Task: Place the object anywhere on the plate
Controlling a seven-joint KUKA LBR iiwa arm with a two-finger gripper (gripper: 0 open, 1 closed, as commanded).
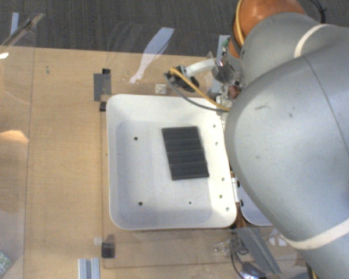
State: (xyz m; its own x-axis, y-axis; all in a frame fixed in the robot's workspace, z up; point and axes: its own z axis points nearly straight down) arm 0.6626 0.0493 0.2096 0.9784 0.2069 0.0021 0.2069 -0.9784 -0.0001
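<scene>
Camera view: dark ribbed object (pixel 185 153) lies flat in left bin (pixel 119 173); tool state cannot be told; a centred approach is advised

Arm (pixel 296 127) blocks right bin; dark ribbed plate (pixel 185 153) open.

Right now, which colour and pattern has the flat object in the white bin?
Dark grey flat object, with ridged horizontal bands, seen in the camera view.

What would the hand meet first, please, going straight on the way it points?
Probably the right bin, which the arm hangs over; depth is unclear. The dark ribbed slab lies in the left bin.
</scene>
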